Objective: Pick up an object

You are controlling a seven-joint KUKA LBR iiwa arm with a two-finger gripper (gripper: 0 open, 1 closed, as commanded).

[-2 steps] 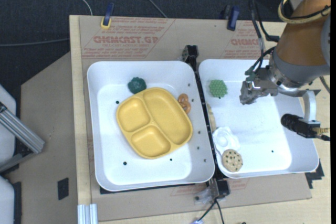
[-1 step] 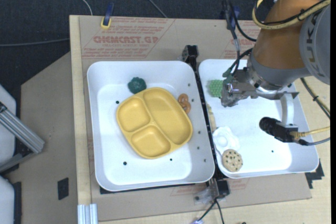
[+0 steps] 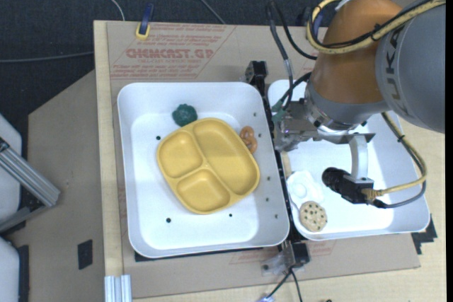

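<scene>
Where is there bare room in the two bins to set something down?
Left bin: bare floor along its left wall and near edge, around the yellow divided plate. The far side is crowded by the green toy and pretzel. Right bin: a patch right of the cookie; the arm covers the rest.

Red print "CHEMCAST GP" on the cardboard sheet (image 3: 173,53) under bins; smaller lines unreadable.
</scene>
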